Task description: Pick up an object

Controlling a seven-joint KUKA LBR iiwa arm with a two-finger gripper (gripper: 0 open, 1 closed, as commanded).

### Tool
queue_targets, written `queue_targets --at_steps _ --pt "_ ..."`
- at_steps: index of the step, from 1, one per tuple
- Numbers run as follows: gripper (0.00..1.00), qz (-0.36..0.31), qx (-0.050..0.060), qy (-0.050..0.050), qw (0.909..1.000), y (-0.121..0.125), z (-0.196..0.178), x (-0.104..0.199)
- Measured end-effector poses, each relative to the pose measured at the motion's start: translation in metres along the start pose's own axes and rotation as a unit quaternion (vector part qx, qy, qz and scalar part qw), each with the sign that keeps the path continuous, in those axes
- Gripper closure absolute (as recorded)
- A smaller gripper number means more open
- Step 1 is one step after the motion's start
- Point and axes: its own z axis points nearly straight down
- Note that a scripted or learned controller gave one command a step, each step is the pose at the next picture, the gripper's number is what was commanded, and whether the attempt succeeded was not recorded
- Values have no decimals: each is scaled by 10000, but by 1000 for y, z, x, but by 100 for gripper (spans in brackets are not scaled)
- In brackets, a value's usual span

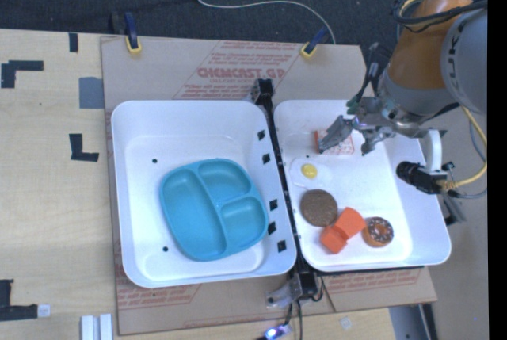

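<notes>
Since nothing is seen between the spread fingers of the end effector (354,134), the approach step is judged to be in hand. Nearest in the right bin (412,208) 1 orange block (341,229), 1 donut (378,231), 1 brown disc (318,207) and 1 yellow piece (309,170) are counted; farther, beneath the fingers, 1 red item (333,143). A descent and closing would be called for next. 1 blue tray (212,208) is held by the left bin (131,172).

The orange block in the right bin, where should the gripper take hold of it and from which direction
Grip the orange block across its narrower width, coming straight down from above. It lies low in the right bin, with the brown cookie touching one side and the sprinkled donut close on the other, so a sideways approach looks blocked. Place the fingers on its near and far faces, which look freer.
</notes>
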Motion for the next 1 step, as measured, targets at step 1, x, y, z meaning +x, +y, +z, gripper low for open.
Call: queue_targets --at_steps 1 --pt "0 -18 -69 -7 10000 3 -8 0"
